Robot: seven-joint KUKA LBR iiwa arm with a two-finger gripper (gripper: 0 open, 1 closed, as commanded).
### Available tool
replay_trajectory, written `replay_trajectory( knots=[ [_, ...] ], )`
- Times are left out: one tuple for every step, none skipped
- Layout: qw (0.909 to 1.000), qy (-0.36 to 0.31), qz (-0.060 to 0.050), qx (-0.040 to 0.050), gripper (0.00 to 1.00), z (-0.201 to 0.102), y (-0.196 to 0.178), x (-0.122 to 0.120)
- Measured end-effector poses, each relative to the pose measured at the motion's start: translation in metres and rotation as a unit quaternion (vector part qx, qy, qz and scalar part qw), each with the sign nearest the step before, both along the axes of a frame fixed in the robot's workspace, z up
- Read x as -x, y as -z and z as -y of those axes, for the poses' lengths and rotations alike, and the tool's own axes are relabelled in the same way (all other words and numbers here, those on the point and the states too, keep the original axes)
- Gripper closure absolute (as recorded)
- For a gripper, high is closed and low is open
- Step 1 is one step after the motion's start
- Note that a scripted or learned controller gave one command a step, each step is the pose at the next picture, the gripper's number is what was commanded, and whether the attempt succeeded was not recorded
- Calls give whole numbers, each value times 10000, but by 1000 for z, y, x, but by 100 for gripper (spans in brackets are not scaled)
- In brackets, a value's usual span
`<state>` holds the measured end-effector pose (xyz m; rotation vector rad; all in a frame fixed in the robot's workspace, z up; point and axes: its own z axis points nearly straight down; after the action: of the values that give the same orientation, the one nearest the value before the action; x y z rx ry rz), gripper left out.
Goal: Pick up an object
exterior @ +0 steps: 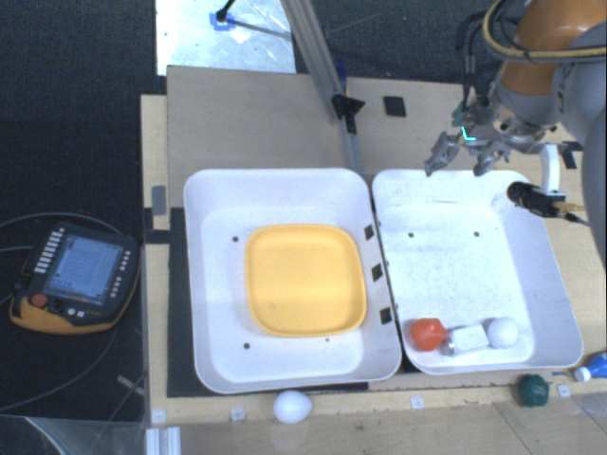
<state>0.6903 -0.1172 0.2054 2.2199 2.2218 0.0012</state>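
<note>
Left bin: the shallow white plastic bin on the left [213,254] holds a square yellow plastic plate [305,278], lying flat in its middle; it fills most of the floor and looks too broad and low for an easy pinch.
Right bin: the shallow white plastic bin on the right [455,245] carries the likely targets, all bunched along its near wall, probably where loose things slide and settle.
Candidates: a small orange-red rounded object [426,333], a white blocky piece [467,337] just beside it and a white ball [503,331] touching or nearly touching that piece.
Strays: a white egg-shaped object [292,406] lies on the bench below the left bin, and a dark green ball [532,390] sits outside the right bin's near corner, both beyond the working area.
Arm pose: the grey arm with its orange band [555,12] leans in from the right, wrist tilted down over the far edge of the right bin.
Gripper: the two-finger gripper [460,159] hangs above the far rim, fingers splayed wide with nothing between them.
Gap to targets: the cluster is well apart from the gripper, across the full depth of the bin.
Step judged: the grasp is not yet begun; the next move calls for travel toward the near wall, where crowding against the wall may hinder finger entry.
</note>
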Motion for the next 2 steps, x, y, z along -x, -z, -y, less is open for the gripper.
replay_trajectory(
  knots=[
    [10000,0,0,0,0,0,0,0],
    [10000,2,-17,-2,0,-3,47,9]
  ],
)
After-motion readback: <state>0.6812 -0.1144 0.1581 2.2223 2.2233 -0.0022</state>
